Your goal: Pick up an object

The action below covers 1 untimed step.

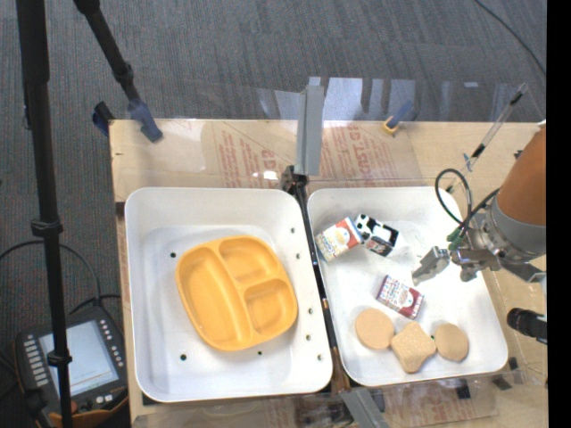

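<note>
Two white bins (pixel 143 239) — wooden bench (pixel 178 150), grey carpet (pixel 223 34).

This is a robotics lab or test cell, not a home. A plywood bench (pixel 214 154) covered with clear plastic sheeting sits mid-frame on grey carpet (pixel 268 34). Two white bins (pixel 143 239) rest on it side by side. At the left edge a black tripod stand (pixel 40 176) rises, and a control pendant (pixel 76 364) with a lit screen lies at lower left. At the right edge a grey arm (pixel 526 212) with an orange band trails loose cables (pixel 451 199).
</note>
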Tool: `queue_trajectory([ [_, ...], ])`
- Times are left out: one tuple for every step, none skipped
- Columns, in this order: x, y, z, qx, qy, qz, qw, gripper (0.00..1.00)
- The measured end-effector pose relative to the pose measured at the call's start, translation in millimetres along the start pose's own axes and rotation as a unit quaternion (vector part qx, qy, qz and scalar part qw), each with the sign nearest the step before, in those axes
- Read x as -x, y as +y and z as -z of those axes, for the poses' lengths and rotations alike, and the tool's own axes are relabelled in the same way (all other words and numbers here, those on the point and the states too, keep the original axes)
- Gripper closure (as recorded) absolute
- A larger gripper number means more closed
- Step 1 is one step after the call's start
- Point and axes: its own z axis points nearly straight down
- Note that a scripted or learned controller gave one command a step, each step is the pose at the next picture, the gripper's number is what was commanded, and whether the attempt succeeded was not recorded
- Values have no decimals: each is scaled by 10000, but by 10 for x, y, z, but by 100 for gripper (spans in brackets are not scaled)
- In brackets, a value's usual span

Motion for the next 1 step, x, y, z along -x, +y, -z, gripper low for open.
queue_trajectory([
  [-275, 41, -1000, 57, -14, 588, 9982, 0],
])
